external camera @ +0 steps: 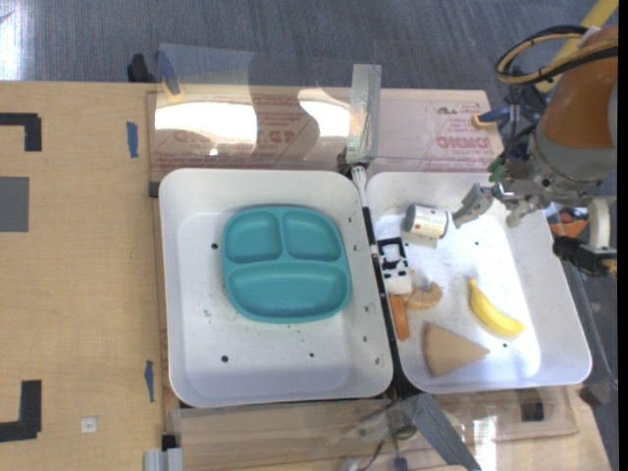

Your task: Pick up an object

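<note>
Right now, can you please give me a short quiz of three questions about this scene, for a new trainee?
1. True or false: the teal divided plate lies in the left bin.
2. Which thing lies nearest the gripper? A) banana B) small can C) tan wedge
3. Fill in: the banana lies in the ___ bin.

Key: 1 true. 2 B. 3 right.
</note>
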`<state>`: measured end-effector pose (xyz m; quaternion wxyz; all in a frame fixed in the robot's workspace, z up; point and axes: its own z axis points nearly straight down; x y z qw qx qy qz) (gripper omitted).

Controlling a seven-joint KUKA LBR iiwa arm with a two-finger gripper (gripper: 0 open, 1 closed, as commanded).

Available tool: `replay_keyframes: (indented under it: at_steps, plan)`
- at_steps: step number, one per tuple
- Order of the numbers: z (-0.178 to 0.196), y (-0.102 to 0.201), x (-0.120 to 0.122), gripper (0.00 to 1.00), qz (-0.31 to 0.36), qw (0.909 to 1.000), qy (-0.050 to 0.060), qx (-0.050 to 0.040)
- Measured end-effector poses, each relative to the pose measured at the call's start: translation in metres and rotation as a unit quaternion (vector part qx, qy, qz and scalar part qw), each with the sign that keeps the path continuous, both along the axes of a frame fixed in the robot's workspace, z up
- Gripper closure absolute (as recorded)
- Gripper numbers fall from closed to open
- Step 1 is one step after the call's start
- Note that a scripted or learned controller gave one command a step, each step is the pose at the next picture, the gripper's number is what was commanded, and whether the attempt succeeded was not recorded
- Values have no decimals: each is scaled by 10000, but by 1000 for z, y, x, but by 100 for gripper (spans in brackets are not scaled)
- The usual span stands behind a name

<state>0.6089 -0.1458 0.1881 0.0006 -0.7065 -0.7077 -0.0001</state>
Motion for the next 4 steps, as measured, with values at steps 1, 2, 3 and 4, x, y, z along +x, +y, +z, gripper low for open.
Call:
replay_keyframes:
  at_steps: [1,2,3,4]
  plan:
    - [-100,-4,-28,0,698,9975,-40,-10]
    - [-100,-15,-83,0,612,9981,-25,-11]
    - [-89,-15,-80,100,607,9981,-66,-21]
    - [25,27,-75,100,-1123,9937,-35,-1]
